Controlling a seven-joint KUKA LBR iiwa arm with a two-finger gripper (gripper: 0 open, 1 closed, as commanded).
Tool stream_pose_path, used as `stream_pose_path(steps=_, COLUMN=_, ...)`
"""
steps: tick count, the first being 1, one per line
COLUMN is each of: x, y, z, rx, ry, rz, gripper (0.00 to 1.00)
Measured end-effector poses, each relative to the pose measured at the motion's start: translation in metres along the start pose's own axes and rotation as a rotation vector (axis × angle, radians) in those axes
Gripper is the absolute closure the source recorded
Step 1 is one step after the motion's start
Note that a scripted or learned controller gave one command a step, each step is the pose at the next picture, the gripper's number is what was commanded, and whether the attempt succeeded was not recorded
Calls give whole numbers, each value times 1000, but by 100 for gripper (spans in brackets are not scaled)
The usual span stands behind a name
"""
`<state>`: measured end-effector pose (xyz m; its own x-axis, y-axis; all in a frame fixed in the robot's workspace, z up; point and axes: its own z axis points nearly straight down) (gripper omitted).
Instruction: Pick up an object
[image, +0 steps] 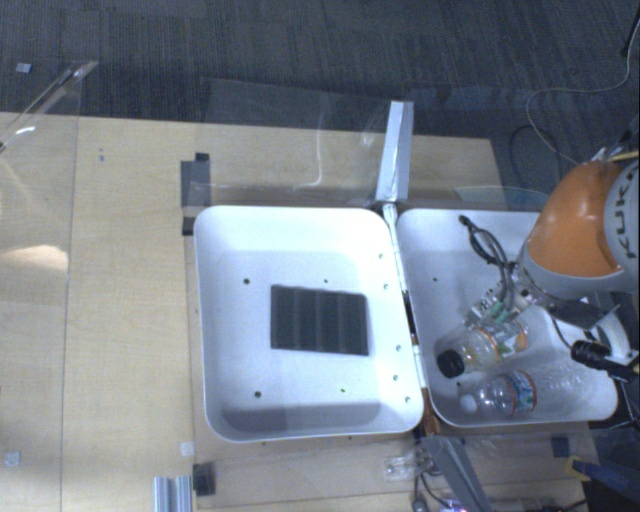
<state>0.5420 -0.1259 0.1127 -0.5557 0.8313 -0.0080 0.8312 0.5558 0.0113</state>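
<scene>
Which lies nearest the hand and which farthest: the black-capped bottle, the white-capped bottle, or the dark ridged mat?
1. Black-capped bottle, right bin, directly under the hand.
2. White-capped bottle, right bin, near its front edge.
3. Dark ridged mat, middle of the left bin.

The left bin (215, 300) offers wide open floor; a dark ribbed pad (320, 320) lies flat at its middle, leaving white margin on all sides. The right bin (430, 250) is crowded: the arm (580, 235) overhangs its far right part, a clear bottle with a black cap (478, 350) lies at the middle, and a second clear bottle (500, 393) lies along the near wall. Its far left corner is open. The raised rims between the bins touch.
</scene>
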Motion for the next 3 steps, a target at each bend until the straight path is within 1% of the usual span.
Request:
stream_pose_path(steps=1, x=8, y=6, z=-59, rx=5, ry=1, rz=229, gripper=100)
stream_pose_path(steps=2, x=-9, y=17, z=-172, rx=5, ry=1, rz=417, gripper=100)
stream_pose_path(steps=3, x=-9, y=17, z=-171, rx=6, ry=1, rz=416, gripper=0)
